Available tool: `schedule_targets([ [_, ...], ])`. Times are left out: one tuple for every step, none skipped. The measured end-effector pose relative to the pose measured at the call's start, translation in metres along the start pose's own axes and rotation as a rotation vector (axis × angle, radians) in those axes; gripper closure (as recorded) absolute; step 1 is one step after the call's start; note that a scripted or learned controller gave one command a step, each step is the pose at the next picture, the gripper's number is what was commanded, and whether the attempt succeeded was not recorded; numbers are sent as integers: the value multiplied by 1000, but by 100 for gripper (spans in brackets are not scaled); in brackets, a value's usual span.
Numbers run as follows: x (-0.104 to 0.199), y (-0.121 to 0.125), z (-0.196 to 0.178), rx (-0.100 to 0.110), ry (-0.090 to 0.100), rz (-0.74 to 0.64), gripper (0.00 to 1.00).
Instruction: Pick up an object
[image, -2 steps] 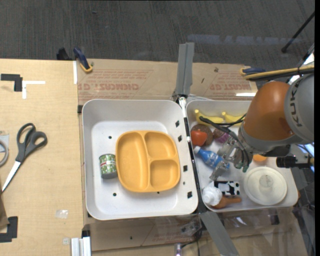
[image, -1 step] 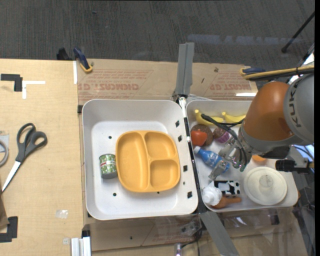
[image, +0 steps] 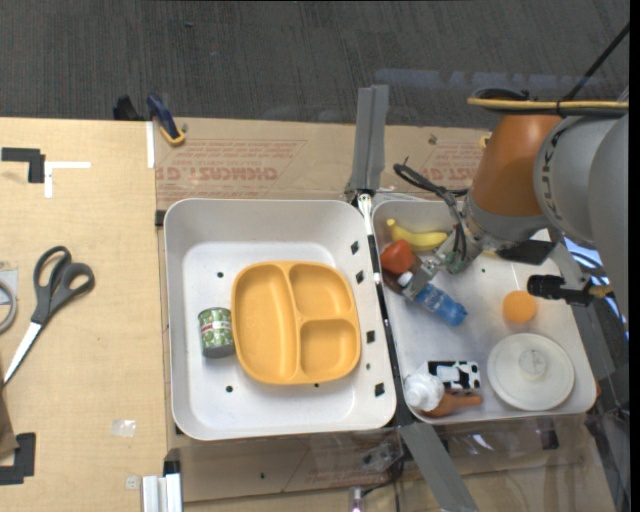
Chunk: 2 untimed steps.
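My gripper (image: 438, 266) hangs low over the back left part of the right bin (image: 560, 408). It sits just above the upper end of a blue plastic bottle (image: 440, 303). A red object (image: 397, 257) lies right beside it on the left, and a yellow banana (image: 420, 238) is just behind. Farther right in the same bin lie an orange ball (image: 519, 307) and a round white lid (image: 531, 370). A black-and-white cow-patterned item (image: 460, 376) and a white and brown item (image: 432, 396) rest at the front.
The left bin (image: 185, 400) holds a yellow divided plate (image: 297, 322) and a small green can (image: 215, 332). Scissors (image: 50, 290) lie on the bench at far left. A grey divider post (image: 368, 140) stands between the bins at the back.
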<state>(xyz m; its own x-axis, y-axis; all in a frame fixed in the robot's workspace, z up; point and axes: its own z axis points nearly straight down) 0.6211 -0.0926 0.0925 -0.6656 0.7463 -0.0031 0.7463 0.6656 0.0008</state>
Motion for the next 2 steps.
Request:
schedule_targets([
  [0,0,-9,2,-2,-3,100],
  [56,38,-99,1,1,124,100],
])
